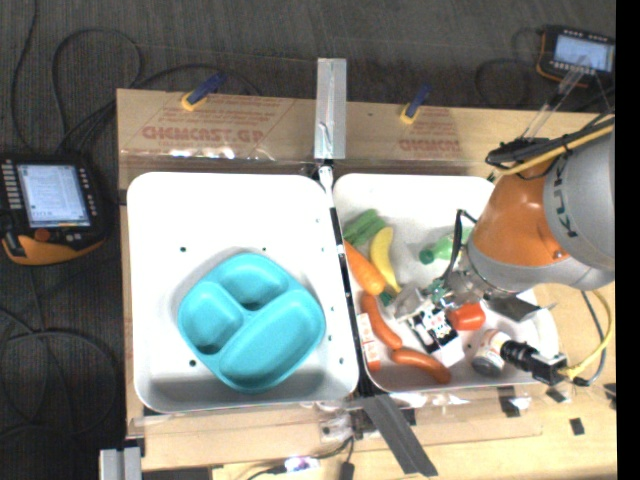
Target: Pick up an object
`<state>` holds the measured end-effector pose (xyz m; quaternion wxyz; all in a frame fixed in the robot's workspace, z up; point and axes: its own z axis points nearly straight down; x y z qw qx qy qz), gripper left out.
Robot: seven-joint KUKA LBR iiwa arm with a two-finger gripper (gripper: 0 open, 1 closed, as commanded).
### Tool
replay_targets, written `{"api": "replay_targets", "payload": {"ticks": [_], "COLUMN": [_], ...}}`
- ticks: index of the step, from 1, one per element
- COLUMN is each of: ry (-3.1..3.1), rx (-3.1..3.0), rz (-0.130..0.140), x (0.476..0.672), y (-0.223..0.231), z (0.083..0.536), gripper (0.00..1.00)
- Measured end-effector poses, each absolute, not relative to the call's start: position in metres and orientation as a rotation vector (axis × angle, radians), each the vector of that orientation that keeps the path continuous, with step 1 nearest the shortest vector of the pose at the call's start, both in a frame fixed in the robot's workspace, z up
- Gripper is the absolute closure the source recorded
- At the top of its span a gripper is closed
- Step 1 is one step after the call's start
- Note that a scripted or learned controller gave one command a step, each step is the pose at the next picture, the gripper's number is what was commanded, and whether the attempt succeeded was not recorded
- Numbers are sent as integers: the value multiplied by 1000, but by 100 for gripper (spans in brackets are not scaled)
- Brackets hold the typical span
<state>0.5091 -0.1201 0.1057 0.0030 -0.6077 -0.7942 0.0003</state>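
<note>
Reaching in from the right, the grey arm point(560, 218) with its orange band is down over the right bin point(420, 193), and the pincer point(437, 308) sits low in the middle of that bin's clutter. Honestly I can't tell how its fingers stand, the wrist and the black and white hardware cover them, and I can't see anything clearly caught between them.

Stuff in the right bin: a yellow banana point(384, 258) near the left wall with a green pepper-like piece point(362, 226) just beyond it on the far side, an orange carrot point(362, 268) lying right next to the banana, and a red sausage-shaped thing point(380, 326) closer to the near-left corner. Another reddish long piece point(420, 361) lies along the near wall. A small orange-red round item point(468, 317) is just to the right of the pincer, and a green bit point(437, 252) sits on the far side of it, partly behind the arm.

The left bin point(160, 208) holds a turquoise divided plate point(252, 318), roughly in the middle, tilted a little. Both bins sit side by side on the table point(250, 128), with cardboard at the far edge clipped by a blue and yellow clamp point(202, 90).
</note>
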Motion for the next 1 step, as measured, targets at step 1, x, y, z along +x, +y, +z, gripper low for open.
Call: {"api": "replay_targets", "payload": {"ticks": [1], "ry": [-2307], "rx": [-2134], "rz": [6], "x": [581], "y": [-88], "z": [230], "gripper": [100]}}
